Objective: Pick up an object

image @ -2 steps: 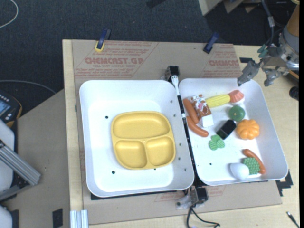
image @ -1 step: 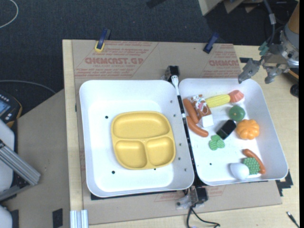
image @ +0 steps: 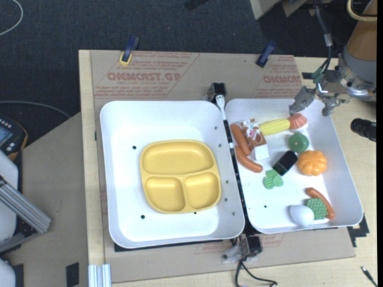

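Bins (image: 114, 124): two; yellow tray (image: 179, 175): one.

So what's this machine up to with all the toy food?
A robot arm reaches in from the right, its gripper open above the far end of the right bin, next to a toy corn cob. It holds nothing yet. That bin also has hot dogs, a pumpkin and broccoli. The left bin holds a yellow divided plate.
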`<action>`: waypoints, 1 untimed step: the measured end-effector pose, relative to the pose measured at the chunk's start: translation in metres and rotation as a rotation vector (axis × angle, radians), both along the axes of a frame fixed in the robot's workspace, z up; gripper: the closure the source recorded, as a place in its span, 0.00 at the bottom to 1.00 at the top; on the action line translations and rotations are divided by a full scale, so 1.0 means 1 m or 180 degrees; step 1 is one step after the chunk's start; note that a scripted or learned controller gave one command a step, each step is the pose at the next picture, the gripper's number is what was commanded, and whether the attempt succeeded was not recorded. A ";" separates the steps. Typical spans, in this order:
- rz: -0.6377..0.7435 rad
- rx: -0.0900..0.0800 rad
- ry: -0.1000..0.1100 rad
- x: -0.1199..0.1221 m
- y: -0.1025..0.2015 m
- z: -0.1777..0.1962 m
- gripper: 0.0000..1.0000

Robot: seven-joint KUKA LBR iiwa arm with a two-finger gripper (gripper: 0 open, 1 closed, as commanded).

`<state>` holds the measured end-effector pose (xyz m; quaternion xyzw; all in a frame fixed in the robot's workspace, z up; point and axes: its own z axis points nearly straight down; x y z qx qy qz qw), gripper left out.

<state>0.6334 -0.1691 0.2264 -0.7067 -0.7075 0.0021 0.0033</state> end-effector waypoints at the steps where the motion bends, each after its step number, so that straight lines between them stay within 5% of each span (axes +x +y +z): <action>1: -0.0001 0.0001 0.0002 0.006 0.000 -0.062 0.00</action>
